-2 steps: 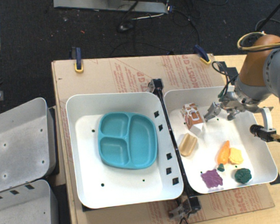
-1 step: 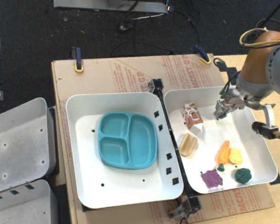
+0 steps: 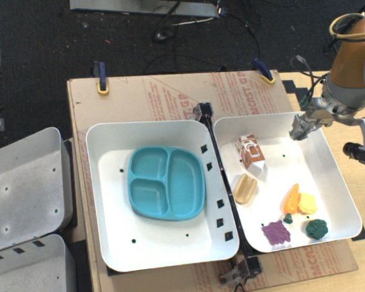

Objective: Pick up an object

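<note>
My gripper (image 3: 300,131) hangs over the right bin's (image 3: 333,163) far right corner, with nothing visible between its fingers. In that bin lie a brown and white carton (image 3: 251,151), a tan bread roll (image 3: 245,188), an orange carrot (image 3: 291,199), a yellow piece (image 3: 307,203), a purple bunch of grapes (image 3: 276,232) and a dark green broccoli (image 3: 316,228). The carton is the nearest object, to the gripper's left and nearer the camera.
The left bin (image 3: 108,147) holds a teal divided plate (image 3: 167,182). A black divider (image 3: 220,171) runs between the two bins. Blue and yellow clamps (image 3: 101,77) hold the cardboard base at the back. White trays (image 3: 23,178) lie at the far left.
</note>
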